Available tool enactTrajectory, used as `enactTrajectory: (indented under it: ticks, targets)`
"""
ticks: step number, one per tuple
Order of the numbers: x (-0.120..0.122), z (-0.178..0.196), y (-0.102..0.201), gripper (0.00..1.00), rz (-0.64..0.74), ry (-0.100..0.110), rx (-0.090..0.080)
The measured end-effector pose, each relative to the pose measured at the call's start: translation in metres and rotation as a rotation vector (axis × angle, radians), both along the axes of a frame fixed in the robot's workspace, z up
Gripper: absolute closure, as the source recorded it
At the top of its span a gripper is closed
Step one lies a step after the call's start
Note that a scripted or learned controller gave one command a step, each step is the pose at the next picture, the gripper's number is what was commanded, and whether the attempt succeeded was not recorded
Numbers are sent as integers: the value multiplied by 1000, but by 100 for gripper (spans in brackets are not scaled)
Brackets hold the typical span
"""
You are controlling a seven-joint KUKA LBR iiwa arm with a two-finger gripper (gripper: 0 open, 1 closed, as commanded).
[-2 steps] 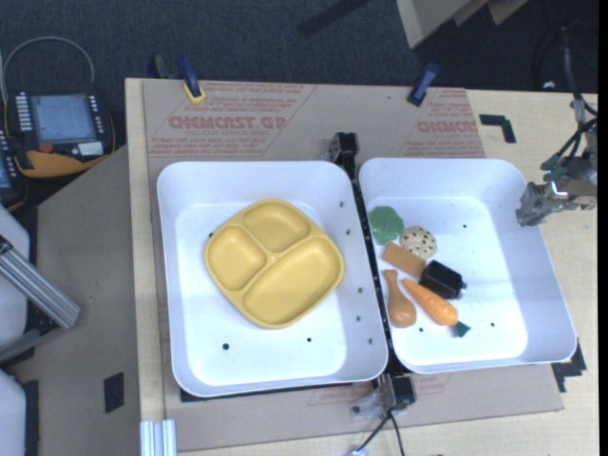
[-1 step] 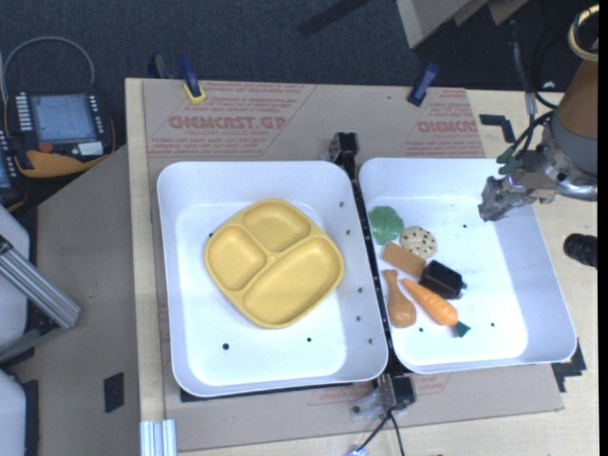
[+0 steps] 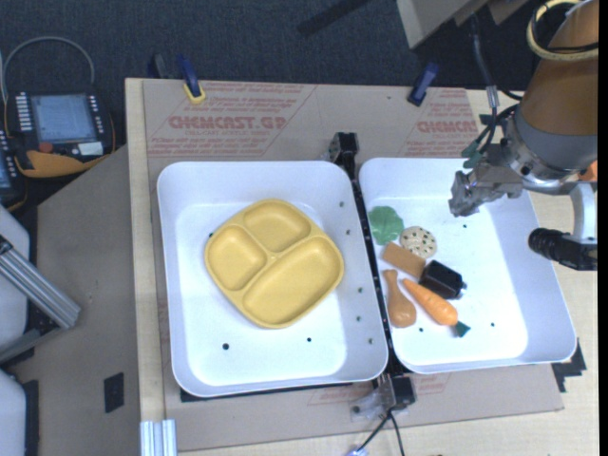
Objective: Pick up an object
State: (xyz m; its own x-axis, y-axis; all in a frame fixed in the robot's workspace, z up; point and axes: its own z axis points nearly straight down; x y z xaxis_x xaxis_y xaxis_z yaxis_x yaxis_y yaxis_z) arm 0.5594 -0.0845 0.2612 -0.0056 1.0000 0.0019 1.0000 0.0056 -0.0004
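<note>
We see two shallow white bins side by side on the bench [image 3: 142, 255], which is covered by a brown sheet with printed lettering. The left bin [image 3: 190, 198] carries a yellow divided plate [image 3: 275, 262] with three compartments, lying roughly in its middle. The right bin [image 3: 532, 312] holds a small cluster of things along its left side: a green leafy piece [image 3: 386, 223] farthest back, a round speckled cookie [image 3: 418, 242] just beside it to the right, an orange stick-shaped piece [image 3: 403, 258] below those, a black block [image 3: 442, 279] to its right, a tan drumstick-shaped piece [image 3: 396, 302] nearer us, and an orange carrot [image 3: 432, 303] with a green tip lying slantwise beside it, touching or nearly touching the black block. The gripper [image 3: 468, 196] hangs over the far part of the right bin, to the right of the cluster and apart from it, with nothing between its fingers as far as we can make out; we cannot tell whether they are open or closed. The grey arm with its orange band [image 3: 560, 74] rises toward the far right corner.
</note>
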Motion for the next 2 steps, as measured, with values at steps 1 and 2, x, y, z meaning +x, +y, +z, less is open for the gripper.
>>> enactTrajectory:
  ticks: [1,2]
  targets:
    - [13,-15,58,100,1,3,1]
    - [26,-10,107,100,0,-4,0]
